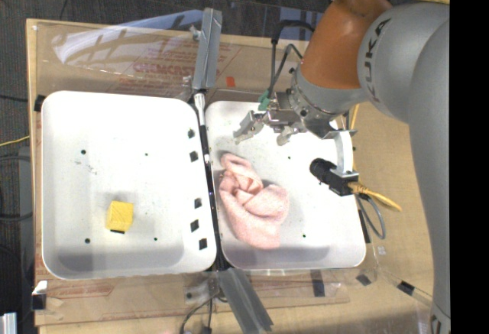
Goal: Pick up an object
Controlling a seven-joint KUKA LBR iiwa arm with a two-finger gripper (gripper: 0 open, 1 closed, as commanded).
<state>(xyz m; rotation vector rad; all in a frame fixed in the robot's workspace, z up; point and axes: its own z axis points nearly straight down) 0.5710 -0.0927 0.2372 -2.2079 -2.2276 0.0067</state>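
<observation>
On the table's left side, in the left bin [114, 115], I see a small yellow block [120, 216] lying alone near the front wall, well apart from everything else. Across the divider, in the right bin [336, 241], a crumpled pink cloth [252, 201] sits against the left wall. My gripper [263, 130] hangs above the back of that same bin, just behind the cloth, jaws spread and holding nothing. I judge the cloth the nearer pick: I would bring the jaws forward over its highest fold, go down straight, and close on a bunched ridge rather than a flat edge, since soft fabric slips. I would keep clear of the divider wall. Further right, the grey arm [412, 42] carries "KUKA" lettering, partly visible. Faint red printing on the clear sheet [137, 57] behind the bins is too blurred for me to read.
</observation>
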